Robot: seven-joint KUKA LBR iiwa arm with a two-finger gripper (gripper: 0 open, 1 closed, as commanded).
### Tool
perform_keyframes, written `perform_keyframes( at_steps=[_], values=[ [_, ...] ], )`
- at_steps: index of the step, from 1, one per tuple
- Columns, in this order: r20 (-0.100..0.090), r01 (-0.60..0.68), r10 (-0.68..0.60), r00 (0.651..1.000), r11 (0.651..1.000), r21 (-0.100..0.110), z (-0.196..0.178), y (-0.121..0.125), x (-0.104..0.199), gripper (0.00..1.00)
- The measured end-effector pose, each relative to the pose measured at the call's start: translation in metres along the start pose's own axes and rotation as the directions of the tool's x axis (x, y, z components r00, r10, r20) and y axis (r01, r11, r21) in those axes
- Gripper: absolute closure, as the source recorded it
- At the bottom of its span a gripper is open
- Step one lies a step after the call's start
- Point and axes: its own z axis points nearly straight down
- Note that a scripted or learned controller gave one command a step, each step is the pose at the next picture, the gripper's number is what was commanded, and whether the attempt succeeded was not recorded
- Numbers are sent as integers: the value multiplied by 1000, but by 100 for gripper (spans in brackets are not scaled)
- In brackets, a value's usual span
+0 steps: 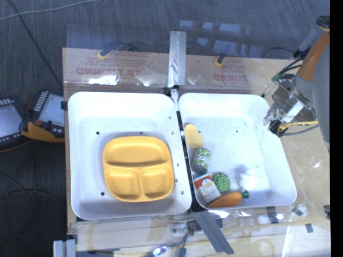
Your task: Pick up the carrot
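Observation:
The orange carrot (226, 199) lies on its side along the front wall of the right bin (268, 159), its green stub pointing right. My gripper (272, 116) hangs over the right bin's far right corner, well away from the carrot, with the arm coming in from the right edge. Nothing shows in its grasp.
The right bin also holds a yellow piece (193, 137), a green can (201, 159), a broccoli-like green item (221, 182), a small red-and-white carton (205, 187) and a white object (248, 179). A yellow divided plate (139, 167) sits in the left bin (86, 143).

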Motion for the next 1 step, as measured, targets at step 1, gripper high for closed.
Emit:
perform_keyframes(
  at_steps=[1],
  values=[
    [1, -366, 366, 931, 931, 2, -10, -39, 36, 100]
  ],
)
